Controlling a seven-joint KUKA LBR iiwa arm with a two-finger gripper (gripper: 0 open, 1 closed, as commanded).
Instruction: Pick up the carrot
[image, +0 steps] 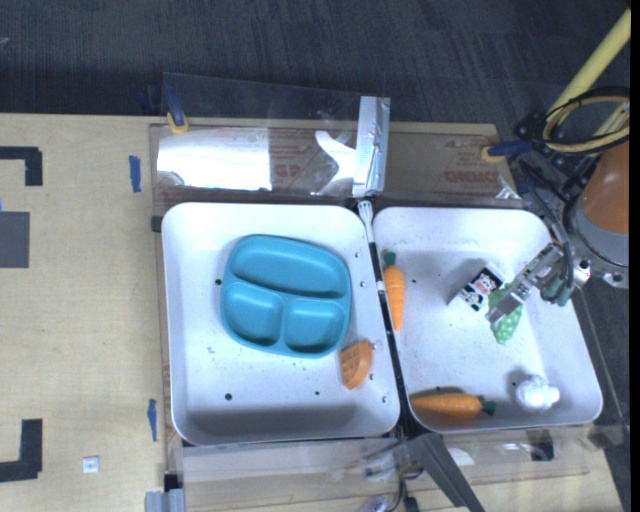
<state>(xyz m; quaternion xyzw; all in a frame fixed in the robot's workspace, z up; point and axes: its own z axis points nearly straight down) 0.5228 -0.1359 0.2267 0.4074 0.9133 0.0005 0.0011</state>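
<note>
Beneath me lies a pale wooden worktop (80, 330) marked with black tape, against dark floor at the top. Two white bins sit side by side. The left bin (190, 400) holds a blue divided plate (285, 293) and an orange bread-like piece (355, 363) near its right wall. The right bin (570, 350) holds one carrot (394, 292) along its left wall, another carrot (450, 405) at the near edge, a small white object (537, 393), a black-and-white item (480, 289) and a green piece (507, 322). My jaws (522, 287) hang over that bin's right side, just above the green piece; whether they are spread or pressed together I cannot tell.
</note>
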